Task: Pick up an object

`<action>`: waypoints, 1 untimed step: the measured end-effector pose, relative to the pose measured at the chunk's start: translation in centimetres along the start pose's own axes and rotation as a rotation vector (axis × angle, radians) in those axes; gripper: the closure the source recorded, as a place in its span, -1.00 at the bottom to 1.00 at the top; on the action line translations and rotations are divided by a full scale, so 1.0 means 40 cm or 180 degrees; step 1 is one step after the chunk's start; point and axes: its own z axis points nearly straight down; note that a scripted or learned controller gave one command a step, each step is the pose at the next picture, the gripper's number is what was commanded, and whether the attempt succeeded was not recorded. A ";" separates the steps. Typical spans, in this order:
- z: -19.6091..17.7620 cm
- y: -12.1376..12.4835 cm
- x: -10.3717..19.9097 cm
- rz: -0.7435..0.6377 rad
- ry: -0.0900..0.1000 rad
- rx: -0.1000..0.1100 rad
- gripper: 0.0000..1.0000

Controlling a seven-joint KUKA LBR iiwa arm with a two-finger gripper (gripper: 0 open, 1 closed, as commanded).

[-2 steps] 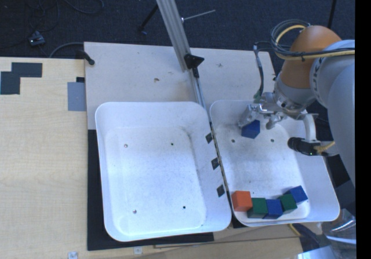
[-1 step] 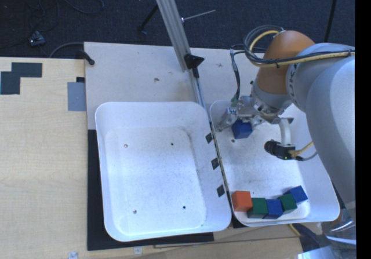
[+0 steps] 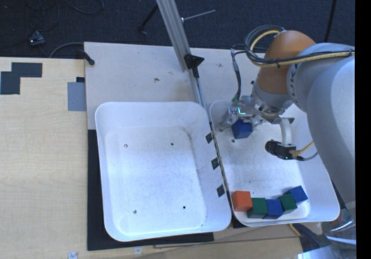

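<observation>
A small blue cube (image 3: 242, 130) sits tilted at the tip of my gripper (image 3: 241, 122), over the back left part of the right bin (image 3: 324, 208). The cube shows between the fingers, just under the wrist with its green light, and the gripper is shut on it. It seems to hang slightly above the bin floor. The grey arm with its orange band comes in from the right and covers the bin's far right side.
An orange cube (image 3: 242, 200), two green blocks (image 3: 258, 205) and two more blue cubes (image 3: 298, 194) crowd the right bin's front edge. The left bin (image 3: 110, 136) lies beside it. A slanted aluminium post (image 3: 174, 26) rises behind the bins.
</observation>
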 end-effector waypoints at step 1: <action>-0.024 -0.001 -0.001 -0.0004 -0.0001 0.0006 1.00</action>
